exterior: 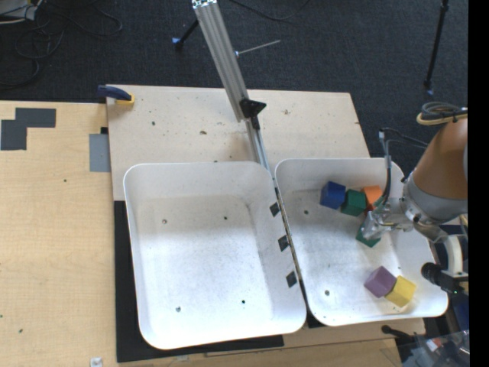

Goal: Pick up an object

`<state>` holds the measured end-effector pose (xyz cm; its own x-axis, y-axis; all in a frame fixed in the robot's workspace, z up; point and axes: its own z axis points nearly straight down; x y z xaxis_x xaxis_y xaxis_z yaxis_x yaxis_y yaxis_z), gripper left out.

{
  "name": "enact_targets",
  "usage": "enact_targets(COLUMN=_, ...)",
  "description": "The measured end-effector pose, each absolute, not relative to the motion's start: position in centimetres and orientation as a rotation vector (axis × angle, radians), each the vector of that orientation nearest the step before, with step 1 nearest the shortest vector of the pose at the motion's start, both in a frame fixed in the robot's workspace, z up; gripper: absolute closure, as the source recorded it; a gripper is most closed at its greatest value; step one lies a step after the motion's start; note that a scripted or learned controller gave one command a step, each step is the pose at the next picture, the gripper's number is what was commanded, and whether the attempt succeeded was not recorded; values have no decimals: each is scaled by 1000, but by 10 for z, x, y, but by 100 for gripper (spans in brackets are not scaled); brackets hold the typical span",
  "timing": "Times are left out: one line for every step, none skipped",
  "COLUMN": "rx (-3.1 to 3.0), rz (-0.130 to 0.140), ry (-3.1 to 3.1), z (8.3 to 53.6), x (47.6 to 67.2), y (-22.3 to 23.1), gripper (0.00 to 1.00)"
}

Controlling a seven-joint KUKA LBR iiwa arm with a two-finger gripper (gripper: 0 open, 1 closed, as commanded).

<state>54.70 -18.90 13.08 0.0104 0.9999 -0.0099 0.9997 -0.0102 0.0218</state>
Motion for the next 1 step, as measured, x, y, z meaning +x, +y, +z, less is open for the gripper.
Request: enact_targets(rx=2219, rz=2, ry=2221, z=179, x=557, y=-191, gripper=100)
